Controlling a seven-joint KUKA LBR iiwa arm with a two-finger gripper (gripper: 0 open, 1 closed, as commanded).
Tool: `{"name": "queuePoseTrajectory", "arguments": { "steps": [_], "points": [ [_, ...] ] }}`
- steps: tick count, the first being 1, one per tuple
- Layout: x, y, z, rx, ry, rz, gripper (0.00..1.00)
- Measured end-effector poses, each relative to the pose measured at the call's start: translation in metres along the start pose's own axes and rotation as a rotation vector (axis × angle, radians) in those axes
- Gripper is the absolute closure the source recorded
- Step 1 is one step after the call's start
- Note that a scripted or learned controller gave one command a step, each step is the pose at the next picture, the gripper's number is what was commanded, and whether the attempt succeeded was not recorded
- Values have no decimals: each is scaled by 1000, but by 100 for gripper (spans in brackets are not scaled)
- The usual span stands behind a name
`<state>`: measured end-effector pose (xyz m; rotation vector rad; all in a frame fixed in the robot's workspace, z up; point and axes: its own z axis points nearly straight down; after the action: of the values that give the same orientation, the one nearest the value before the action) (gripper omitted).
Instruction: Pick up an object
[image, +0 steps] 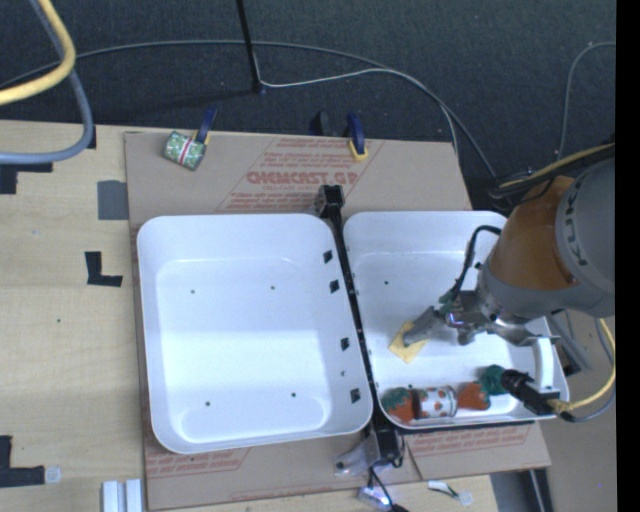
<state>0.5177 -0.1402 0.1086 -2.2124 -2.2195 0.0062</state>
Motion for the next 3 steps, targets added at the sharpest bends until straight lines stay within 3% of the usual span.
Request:
{"name": "queuePoseTrajectory", "arguments": {
  "steps": [1,2,3],
  "points": [
    [-64,-5,22,-11,-3,6,0],
    [-1,47,23,-11,-3,-2,0],
    [15,27,23,-10,-3,3,0]
  ]
}}
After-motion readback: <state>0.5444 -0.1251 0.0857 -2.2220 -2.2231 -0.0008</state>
